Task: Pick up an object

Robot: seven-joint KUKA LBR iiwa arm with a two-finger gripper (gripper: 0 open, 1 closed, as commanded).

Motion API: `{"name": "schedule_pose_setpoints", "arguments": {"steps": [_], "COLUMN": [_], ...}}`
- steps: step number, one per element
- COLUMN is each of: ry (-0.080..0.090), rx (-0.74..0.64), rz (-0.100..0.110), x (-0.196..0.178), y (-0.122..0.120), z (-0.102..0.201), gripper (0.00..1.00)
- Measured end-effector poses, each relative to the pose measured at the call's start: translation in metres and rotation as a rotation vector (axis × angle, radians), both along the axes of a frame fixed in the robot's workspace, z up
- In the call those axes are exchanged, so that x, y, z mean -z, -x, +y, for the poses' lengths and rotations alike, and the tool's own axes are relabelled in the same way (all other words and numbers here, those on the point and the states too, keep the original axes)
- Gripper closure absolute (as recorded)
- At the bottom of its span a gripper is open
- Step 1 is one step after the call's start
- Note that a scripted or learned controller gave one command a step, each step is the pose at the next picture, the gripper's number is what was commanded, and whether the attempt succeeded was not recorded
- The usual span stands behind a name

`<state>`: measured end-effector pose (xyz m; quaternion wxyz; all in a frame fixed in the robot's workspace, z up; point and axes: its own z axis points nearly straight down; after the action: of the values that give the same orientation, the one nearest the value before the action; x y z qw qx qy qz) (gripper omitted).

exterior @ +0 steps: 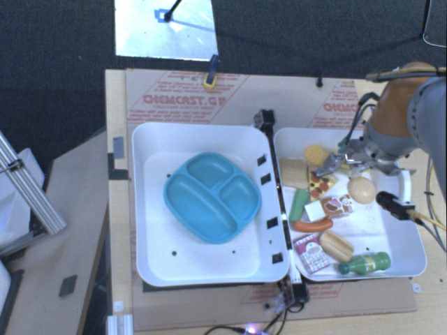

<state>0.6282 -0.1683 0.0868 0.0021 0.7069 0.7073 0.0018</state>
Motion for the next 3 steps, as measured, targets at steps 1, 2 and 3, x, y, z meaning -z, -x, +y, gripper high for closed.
{"name": "schedule_pose_setpoints", "arguments": {"steps": [1, 2, 3], "ry": [0.001, 0.002, 0.002], "rx": [-0.002, -0.004, -0.005], "rz": [-0.01, -0.004, -0.003], "x": [-0.015, -0.079, -0.135], "y": [-0.003, -0.011, -0.014], "z": [0.0, -0.001, -0.002], "gripper": [1.0, 1.0, 1.0]}}
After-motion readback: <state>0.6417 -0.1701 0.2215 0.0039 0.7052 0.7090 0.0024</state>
